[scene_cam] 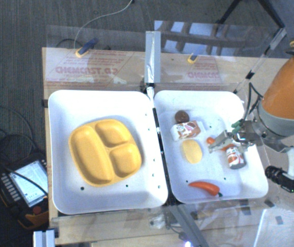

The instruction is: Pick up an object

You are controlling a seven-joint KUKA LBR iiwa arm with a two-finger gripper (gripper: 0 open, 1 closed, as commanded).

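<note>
One small can [235,158] lies partly hidden under the fingers [224,142], whose state I cannot tell.

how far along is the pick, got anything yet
Reach looks done: the gripper is down in the right bin beside a small red and white can. Nothing visibly held. Grasp and lift remain. The chili and yellow tray lie untouched.

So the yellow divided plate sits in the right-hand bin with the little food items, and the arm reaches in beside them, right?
Not quite. The camera view shows the yellow divided plate in the left bin. The little food items lie in the right bin, where the gripper reaches in.
</note>
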